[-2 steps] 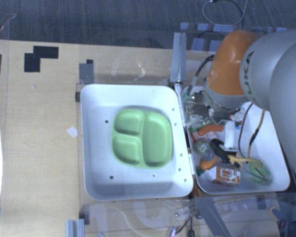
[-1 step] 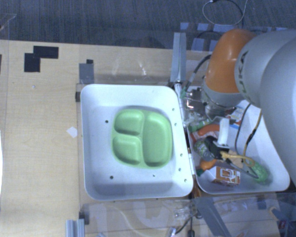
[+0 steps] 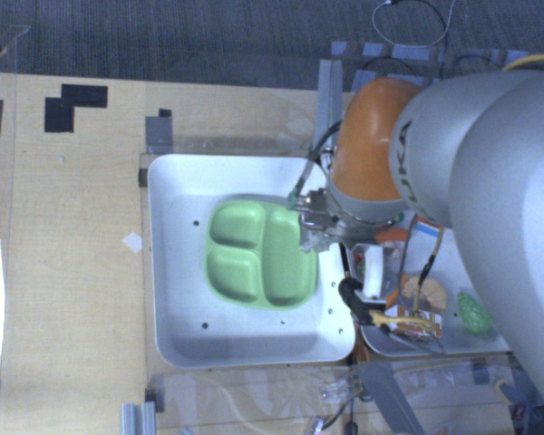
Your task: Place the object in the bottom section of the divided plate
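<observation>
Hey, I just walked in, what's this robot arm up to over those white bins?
The grey arm with the orange band reaches in from the right, its wrist hanging over the right edge of a green divided plate. The plate lies in the left white bin and its sections look bare. Several small items lie in the right bin, mostly hidden under the arm. Nothing has been placed on the plate yet.

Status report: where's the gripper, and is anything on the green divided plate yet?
Gripper over the plate's right edge. Green divided plate in left bin, sections bare. Cluttered items in right bin beneath the arm.
</observation>
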